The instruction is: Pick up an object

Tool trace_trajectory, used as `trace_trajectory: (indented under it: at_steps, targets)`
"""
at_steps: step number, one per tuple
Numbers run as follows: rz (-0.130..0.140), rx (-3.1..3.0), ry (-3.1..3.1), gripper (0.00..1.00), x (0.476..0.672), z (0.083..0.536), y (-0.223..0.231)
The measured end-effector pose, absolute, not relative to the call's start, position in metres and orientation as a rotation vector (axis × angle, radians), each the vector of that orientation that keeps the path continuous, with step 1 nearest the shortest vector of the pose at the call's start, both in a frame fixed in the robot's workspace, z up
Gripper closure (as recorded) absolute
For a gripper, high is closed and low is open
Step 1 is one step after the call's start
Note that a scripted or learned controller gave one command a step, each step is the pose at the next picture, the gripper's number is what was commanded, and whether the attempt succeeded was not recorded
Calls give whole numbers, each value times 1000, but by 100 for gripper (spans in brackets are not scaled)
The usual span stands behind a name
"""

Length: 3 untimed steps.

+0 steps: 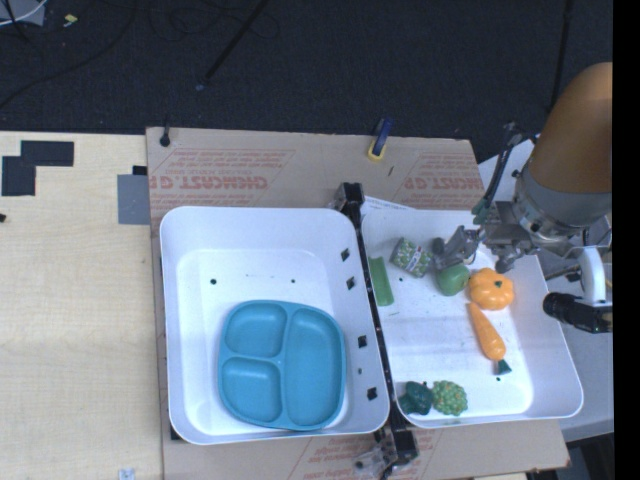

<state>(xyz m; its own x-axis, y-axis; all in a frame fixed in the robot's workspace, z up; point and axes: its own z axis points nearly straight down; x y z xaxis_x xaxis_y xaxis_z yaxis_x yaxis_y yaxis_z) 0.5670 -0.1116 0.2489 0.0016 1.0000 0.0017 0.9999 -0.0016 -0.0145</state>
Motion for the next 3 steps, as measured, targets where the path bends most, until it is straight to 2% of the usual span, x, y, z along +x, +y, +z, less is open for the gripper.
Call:
trace_trajectory:
  at_steps: [1, 3]
  targets:
    - [3, -2219, -2220, 0, 569, 256, -112]
    - [5, -2217, -2218, 0, 579, 155, -101]
